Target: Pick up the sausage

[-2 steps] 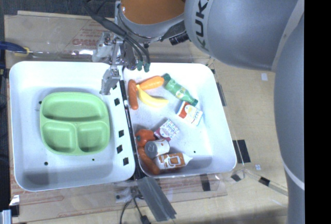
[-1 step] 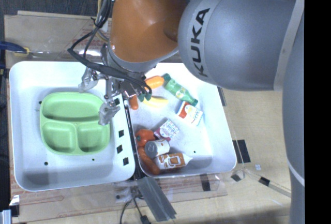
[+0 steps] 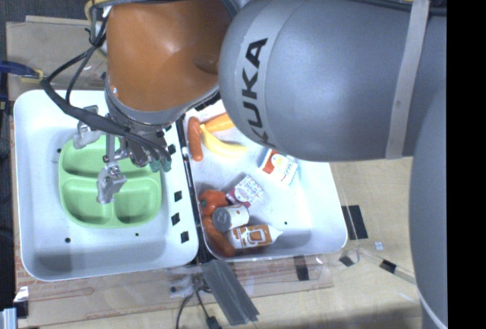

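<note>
On a wooden bench with two white bins, the gripper hangs over the green divided tray in the left bin, nothing between its fingers, while the sausage lies in the right bin, beside a banana.

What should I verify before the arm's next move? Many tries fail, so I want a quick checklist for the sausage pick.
1. Gripper over the sausage's bin: not ok, it hangs over the green tray in the left bin.
2. Sausage in sight: ok, in the right bin, by the divider.
3. Sausage free of neighbours: not ok, the banana lies against it.
4. Sausage between fingers: not ok.
5. Finger opening: cannot tell.
</note>
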{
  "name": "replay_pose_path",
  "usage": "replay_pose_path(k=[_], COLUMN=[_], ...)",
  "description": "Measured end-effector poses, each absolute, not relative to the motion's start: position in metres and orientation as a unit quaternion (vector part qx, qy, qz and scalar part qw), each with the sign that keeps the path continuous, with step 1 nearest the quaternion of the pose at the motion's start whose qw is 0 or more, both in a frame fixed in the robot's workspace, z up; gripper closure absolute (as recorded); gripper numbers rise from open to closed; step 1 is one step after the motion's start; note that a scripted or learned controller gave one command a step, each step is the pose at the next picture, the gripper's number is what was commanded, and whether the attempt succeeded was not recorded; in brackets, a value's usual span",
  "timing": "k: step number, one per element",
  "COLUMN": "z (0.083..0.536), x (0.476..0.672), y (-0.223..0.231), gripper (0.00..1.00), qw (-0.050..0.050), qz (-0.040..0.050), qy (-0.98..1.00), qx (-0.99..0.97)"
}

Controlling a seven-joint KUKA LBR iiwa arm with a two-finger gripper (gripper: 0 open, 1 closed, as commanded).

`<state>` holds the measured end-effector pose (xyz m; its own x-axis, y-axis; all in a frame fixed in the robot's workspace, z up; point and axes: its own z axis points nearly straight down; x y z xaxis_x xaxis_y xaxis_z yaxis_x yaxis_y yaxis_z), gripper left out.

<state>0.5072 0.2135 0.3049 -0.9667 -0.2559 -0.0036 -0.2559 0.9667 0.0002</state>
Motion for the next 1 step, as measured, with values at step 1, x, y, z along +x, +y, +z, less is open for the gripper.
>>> replay_pose_path(k=[1], z=[0.3154], x=[0.5077], y=[0.2152], gripper=[1.00], qw=[0.003], qz=[0.0002], qy=[0.991], qx=[-0.132])
